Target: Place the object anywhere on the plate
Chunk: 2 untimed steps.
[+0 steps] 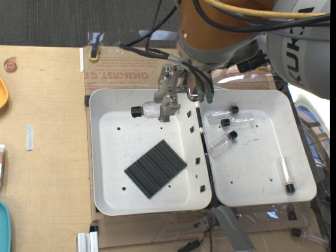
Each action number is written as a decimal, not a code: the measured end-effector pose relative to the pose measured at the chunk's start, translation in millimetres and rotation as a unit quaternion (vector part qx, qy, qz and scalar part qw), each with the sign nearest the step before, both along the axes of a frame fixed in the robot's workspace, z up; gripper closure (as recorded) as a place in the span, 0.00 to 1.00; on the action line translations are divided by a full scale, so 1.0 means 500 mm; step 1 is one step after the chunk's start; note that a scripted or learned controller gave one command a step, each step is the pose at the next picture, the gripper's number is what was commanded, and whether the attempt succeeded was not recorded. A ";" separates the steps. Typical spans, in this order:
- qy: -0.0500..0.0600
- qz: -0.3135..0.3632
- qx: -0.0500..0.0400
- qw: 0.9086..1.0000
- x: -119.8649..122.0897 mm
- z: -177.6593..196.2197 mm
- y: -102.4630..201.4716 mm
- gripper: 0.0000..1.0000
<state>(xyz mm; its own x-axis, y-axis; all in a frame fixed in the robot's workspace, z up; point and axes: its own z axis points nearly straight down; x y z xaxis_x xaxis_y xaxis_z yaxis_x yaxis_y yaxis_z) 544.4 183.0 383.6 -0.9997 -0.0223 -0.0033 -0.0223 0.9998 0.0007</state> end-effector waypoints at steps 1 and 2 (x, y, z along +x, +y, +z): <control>0.000 0.198 0.000 0.980 0.062 -0.056 0.032 1.00; 0.000 0.384 0.000 0.924 0.151 -0.178 0.091 1.00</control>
<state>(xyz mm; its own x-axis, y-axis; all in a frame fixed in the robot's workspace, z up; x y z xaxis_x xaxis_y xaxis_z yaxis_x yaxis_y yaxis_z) 619.9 228.5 294.6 -0.6899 -0.7239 -0.0038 -0.7239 0.6899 0.0007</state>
